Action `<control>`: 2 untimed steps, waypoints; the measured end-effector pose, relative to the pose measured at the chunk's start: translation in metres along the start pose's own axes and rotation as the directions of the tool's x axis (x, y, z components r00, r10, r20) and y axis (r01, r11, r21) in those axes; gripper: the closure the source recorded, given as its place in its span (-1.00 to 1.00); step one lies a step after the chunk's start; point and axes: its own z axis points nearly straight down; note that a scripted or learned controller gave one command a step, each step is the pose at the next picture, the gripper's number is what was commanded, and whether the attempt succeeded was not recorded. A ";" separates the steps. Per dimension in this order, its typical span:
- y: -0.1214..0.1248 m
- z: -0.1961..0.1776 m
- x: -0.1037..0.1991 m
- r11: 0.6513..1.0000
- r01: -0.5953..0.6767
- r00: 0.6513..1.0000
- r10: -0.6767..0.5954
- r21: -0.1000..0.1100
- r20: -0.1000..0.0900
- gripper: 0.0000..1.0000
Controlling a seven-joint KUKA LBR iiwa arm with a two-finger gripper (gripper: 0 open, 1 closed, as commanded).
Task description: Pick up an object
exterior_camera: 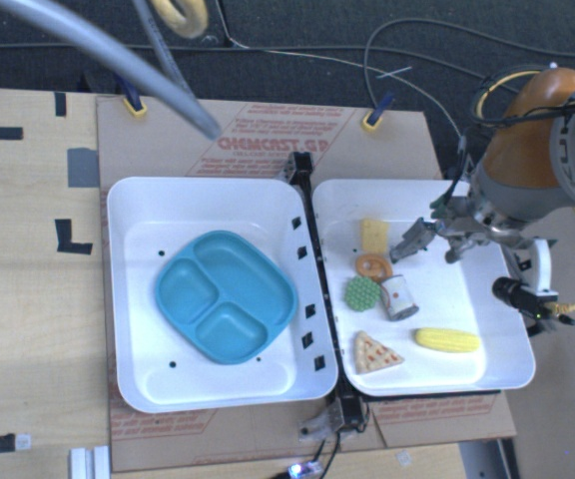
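The right bin [497, 367] holds several small objects. A yellow block [374, 235] lies at the back, with an orange ring [372, 265] just in front of it. A green round piece [362, 292] and a grey can [399, 297] sit mid-bin. Near the front are a corn cob [447, 340] and a pizza slice [375, 352]. My gripper [422, 247] hangs over the bin's back half, just right of the yellow block and above the can. Nothing shows in its grasp.
In the left bin [128, 267] lies a blue divided tray [226, 295]. A black divider [312, 267] runs between the bins. The arm's orange band [542, 93] sits at the right, with cables looping behind the bins.
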 end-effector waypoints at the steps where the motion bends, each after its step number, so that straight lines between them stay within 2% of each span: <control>1: 0.003 -0.008 0.000 1.000 0.004 1.000 -0.004 -0.014 0.002 -1.00; 2: 0.004 0.057 0.001 1.000 0.004 1.000 -0.004 -0.009 0.002 -1.00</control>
